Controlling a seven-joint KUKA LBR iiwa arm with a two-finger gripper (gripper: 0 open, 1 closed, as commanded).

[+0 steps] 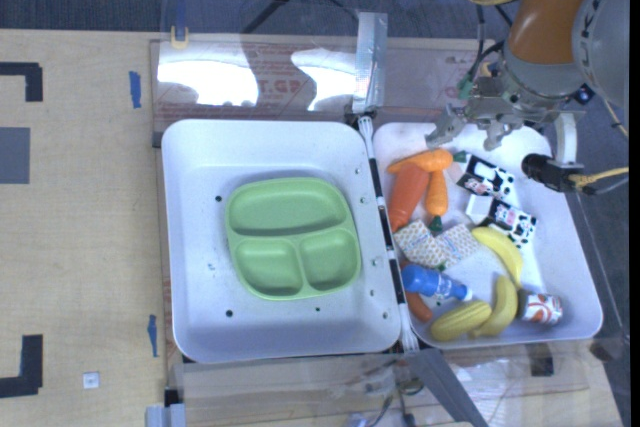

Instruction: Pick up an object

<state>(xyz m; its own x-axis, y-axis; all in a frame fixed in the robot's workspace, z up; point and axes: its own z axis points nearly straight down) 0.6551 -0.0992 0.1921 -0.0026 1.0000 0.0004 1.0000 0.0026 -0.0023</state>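
**Colours in the two bins**

A pale green divided plate (292, 237) sits in the white left bin (190, 215). In the white right bin (575, 260): orange carrots (415, 180), yellow bananas (490, 300), black-and-white patterned blocks (500, 200), a blue bottle (428, 283), checkered tan pieces (435, 243). The counter (75, 215) is light wood.

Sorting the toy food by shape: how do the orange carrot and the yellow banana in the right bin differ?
The carrot is orange and fairly straight; the banana is yellow and curved. The carrot lies at the bin's far left, by the divider between the bins; the banana lies nearer the front right, close to a red-and-white can. Both rest loose in the right bin, neither in the gripper.
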